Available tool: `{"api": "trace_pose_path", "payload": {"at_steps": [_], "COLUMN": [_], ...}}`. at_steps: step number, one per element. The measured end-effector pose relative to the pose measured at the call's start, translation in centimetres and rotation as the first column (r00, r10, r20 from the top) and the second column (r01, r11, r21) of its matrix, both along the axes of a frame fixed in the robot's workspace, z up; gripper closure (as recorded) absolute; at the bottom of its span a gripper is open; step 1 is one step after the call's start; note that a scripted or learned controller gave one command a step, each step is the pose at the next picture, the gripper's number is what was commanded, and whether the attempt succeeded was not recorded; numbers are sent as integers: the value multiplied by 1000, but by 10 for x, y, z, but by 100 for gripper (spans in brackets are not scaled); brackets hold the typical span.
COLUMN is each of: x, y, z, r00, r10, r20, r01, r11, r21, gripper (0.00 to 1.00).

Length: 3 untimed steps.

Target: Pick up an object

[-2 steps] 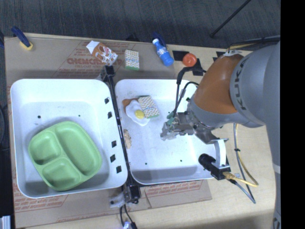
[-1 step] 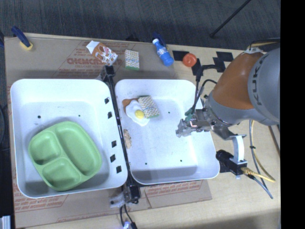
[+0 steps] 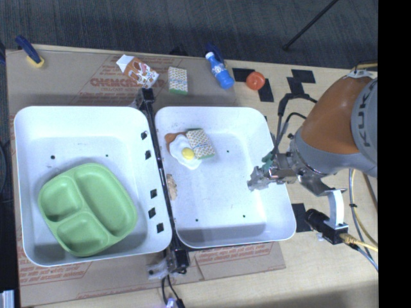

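In the right bin a toy fried egg lies near the back left, touching a small patterned box and an orange-brown piece behind it. My gripper hangs over the right side of this bin, well to the right of the egg, with nothing seen between its fingers. The grey arm with its orange band reaches in from the right.
A green divided plate lies in the left bin. Behind the bins on the cardboard sit a snack packet, a small box, a blue bottle and an orange ball. A brown speck lies by the divider.
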<state>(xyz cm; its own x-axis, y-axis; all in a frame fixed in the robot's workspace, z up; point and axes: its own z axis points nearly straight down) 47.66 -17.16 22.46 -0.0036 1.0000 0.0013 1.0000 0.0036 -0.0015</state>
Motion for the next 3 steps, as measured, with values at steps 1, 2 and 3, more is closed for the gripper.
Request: {"api": "trace_pose_path", "payload": {"at_steps": [1, 2, 3], "x": [0, 0, -1], "y": [-19, -35, 10], "z": [-8, -14, -133], "r00": [1000, 1000, 1000], "r10": [0, -1, 4], "r20": [-2, -1, -2], "r01": [0, 1, -4], "r11": [1000, 1000, 1000], "r21": [1, 0, 1], "gripper": [100, 100, 100]}}
